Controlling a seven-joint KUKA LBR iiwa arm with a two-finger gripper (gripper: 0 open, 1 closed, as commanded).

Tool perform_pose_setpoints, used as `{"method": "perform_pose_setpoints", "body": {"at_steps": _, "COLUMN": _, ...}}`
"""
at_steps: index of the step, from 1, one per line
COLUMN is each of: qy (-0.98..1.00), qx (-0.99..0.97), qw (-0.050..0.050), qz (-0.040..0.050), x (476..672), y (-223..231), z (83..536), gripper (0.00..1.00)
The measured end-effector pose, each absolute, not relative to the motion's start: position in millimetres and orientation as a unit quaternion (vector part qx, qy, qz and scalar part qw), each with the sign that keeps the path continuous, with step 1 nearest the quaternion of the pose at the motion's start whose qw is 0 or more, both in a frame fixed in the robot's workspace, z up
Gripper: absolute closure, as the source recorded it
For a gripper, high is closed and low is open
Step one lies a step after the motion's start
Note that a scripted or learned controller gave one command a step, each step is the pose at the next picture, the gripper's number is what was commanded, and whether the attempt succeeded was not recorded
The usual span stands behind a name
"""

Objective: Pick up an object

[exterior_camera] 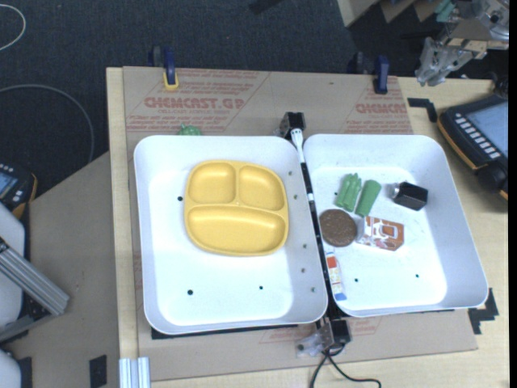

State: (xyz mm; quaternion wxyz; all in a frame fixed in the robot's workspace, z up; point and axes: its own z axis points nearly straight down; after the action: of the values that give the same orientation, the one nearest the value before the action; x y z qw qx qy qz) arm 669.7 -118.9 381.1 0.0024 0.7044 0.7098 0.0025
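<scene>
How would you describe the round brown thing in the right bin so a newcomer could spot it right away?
Start at the right bin, the one without the yellow divided plate. Near its left wall a small cluster of items lies at mid-height. The brown disc sits just below the green pieces and left of the red-and-white packet; it is the only round, flat, brown thing there.
</scene>
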Motion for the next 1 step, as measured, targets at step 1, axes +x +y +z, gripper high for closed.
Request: {"method": "perform_pose_setpoints", "body": {"at_steps": 1, "qy": 0.704, "qx": 0.711, "qw": 0.003, "qz": -0.0016, "x": 660.3, "y": -230.4, "z": 362.1, "gripper": 1.00}}
